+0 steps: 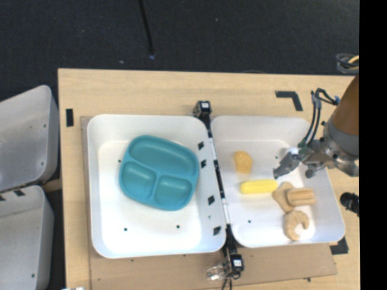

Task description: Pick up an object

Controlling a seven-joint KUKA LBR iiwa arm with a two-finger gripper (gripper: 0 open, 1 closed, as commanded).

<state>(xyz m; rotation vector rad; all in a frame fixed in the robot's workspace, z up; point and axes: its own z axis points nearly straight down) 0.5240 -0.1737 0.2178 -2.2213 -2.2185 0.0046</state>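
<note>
Yellow corn-shaped toy, judged light, rigid and slightly slick, is best gripped across its narrow middle. The end effector hovers beside it, empty; its opening cannot be determined.

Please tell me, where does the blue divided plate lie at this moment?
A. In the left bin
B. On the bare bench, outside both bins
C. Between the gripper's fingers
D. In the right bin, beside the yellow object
A: the blue divided plate rests flat on the floor of the left bin, apart from the gripper, which is over the right bin.
</note>
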